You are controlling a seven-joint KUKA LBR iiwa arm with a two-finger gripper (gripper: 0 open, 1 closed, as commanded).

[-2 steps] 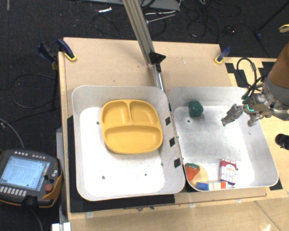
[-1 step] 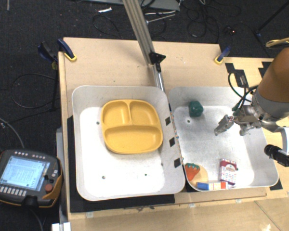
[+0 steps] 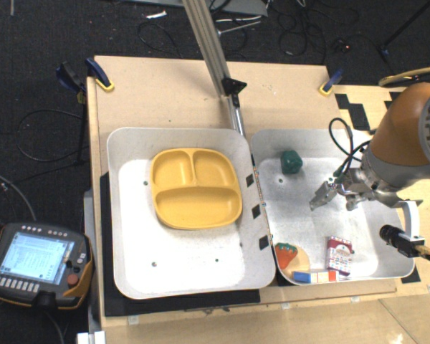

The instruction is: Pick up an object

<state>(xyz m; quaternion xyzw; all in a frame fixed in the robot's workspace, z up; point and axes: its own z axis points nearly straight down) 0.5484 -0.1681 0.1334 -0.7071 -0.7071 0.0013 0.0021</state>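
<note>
The right bin (image 3: 301, 224) holds a dark green block (image 3: 292, 161) near its far edge. Along its near edge lie a small red and white packet (image 3: 340, 254), an orange strawberry-like toy (image 3: 285, 254) and a flat piece with blue and white ends (image 3: 312, 274). My gripper (image 3: 337, 193) hangs over the right half of this bin, its two fingers spread apart with nothing between them. It sits to the right of and nearer than the green block, and above the red packet.
The left bin (image 3: 129, 213) bears a yellow divided plate (image 3: 196, 188). A slanted metal pole (image 3: 209, 38) crosses the bench at the back. A teach pendant (image 3: 36, 260) lies on the floor at the left. Clamps mark the bench's far corners.
</note>
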